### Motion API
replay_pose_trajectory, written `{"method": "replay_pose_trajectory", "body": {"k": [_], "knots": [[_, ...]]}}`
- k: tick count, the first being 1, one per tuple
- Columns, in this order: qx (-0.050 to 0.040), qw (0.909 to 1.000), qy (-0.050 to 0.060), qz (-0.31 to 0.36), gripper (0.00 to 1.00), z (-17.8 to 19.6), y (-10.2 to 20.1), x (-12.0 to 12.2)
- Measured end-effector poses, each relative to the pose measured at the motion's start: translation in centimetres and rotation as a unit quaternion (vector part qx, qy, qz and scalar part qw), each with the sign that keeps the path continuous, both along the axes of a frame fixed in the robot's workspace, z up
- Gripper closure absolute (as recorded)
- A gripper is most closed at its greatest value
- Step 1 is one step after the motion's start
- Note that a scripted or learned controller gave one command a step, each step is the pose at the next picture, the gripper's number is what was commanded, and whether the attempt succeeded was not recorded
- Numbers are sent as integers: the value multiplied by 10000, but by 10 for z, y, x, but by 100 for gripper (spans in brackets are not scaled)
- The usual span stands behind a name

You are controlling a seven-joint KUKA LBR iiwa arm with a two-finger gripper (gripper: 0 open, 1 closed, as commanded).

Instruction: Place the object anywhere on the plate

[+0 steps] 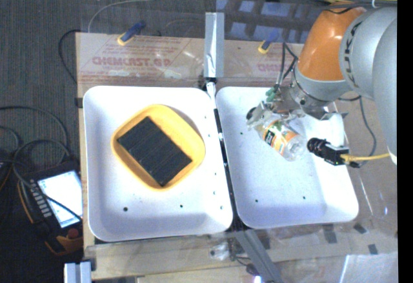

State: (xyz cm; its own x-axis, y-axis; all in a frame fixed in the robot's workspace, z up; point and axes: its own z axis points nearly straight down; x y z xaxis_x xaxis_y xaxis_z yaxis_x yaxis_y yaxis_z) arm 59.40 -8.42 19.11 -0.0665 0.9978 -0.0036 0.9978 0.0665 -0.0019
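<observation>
plate (126,135) in left bin (103,211) | bottle (282,136) in right bin (290,204) (near its back) | gripper (271,107) over bottle

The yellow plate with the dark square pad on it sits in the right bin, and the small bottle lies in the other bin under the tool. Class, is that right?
Not quite. The camera view shows the yellow plate, with its dark square pad, in the left bin; the small bottle lies in the right bin, under the tool.

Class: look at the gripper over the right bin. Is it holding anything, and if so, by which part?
It cannot be told. The gripper is right at the bottle in the right bin, but the wrist hides any hold.
</observation>
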Motion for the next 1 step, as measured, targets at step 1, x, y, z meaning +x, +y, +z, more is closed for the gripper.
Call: {"method": "replay_pose_trajectory", "body": {"k": [1], "knots": [[-3,10000,6,3,100,8,0,0]]}}
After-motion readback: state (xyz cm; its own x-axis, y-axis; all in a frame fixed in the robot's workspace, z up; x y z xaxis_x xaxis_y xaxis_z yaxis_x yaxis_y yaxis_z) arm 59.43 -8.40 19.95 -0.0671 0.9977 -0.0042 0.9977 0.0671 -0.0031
